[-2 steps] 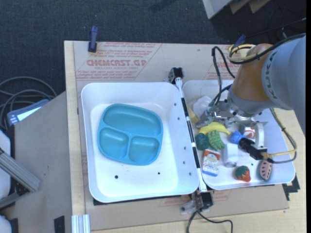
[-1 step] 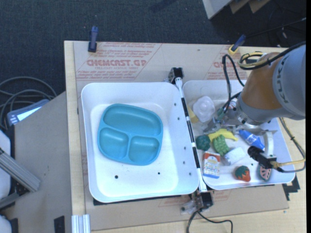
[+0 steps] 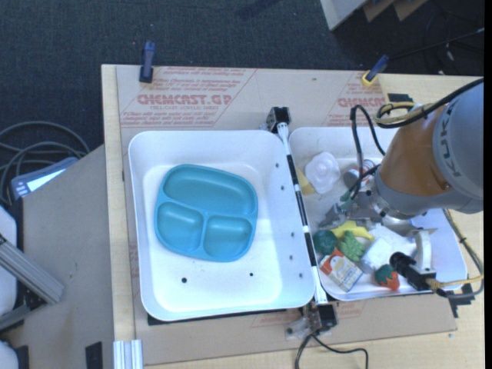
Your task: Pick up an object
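The right bin (image 3: pixel 453 261) holds a heap of small objects. A crumpled clear-white piece (image 3: pixel 321 170) lies at its far left. Nearer the front are a yellow banana-like toy (image 3: pixel 351 227), a dark green piece (image 3: pixel 326 241), a light green piece (image 3: pixel 354 247), a red-and-white packet (image 3: pixel 342 270), a white piece (image 3: pixel 378 253) and a black-and-orange piece (image 3: pixel 393 270). My gripper (image 3: pixel 350 204) hangs low over the middle of the bin, just above the yellow toy and the green pieces. The orange-banded wrist (image 3: pixel 411 167) hides the bin's back right part.
The left bin (image 3: pixel 146 229) holds a blue divided plate (image 3: pixel 206 211). A black-clamped ridge (image 3: pixel 296 198) separates the two bins. Cables (image 3: pixel 361 133) loop from the wrist over the right bin's far edge. Cardboard (image 3: pixel 192 98) lies under both bins.
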`<control>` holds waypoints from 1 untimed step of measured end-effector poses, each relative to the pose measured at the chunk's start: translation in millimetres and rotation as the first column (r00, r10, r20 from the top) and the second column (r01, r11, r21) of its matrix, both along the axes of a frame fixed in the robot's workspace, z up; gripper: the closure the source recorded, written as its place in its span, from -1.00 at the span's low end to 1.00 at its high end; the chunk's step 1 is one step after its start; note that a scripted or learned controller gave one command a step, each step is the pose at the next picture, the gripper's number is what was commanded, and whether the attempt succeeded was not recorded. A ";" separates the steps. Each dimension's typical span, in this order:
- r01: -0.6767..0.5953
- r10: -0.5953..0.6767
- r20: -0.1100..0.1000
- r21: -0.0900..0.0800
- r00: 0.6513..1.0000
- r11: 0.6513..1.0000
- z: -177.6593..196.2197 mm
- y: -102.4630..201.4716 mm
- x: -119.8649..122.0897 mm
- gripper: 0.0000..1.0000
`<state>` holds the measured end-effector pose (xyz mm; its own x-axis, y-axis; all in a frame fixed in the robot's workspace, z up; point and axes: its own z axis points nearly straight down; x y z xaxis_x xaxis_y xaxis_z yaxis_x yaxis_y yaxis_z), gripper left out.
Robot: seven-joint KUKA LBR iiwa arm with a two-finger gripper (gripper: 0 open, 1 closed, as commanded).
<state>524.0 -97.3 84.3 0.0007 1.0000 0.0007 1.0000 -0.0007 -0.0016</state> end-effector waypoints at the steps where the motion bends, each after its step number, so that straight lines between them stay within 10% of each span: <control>1: 0.001 -0.001 0.003 0.000 1.000 1.000 10.0 0.1 0.7 1.00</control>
